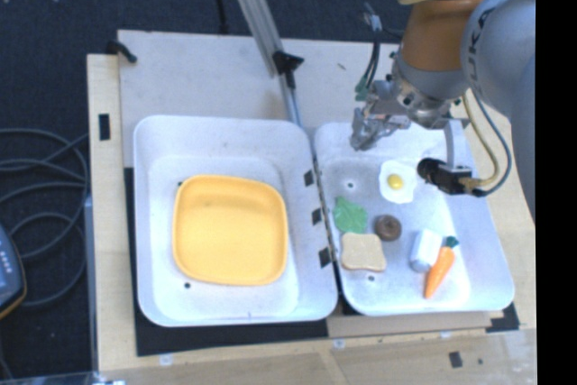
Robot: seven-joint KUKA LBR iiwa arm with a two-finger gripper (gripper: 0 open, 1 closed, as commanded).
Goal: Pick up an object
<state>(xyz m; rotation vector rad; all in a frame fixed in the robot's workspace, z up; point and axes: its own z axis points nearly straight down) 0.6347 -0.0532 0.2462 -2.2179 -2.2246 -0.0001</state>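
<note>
My gripper (363, 138) hangs over the far left corner of the right bin (491, 257), with nothing seen between its fingers. Below it in that bin lie a fried egg (396, 181), a green leaf piece (350, 215), a brown donut (389, 227), a slice of toast (363, 253), a small white bottle (423, 250) and an orange carrot (438, 270). The egg is the closest, a little to the right of the fingers and nearer the camera.
The left bin (153, 149) holds a square yellow plate (231, 229). A slanted metal pole (257, 9) rises behind the bins. The grey arm with its orange band (446, 9) fills the upper right. Cables lie on the floor at the left.
</note>
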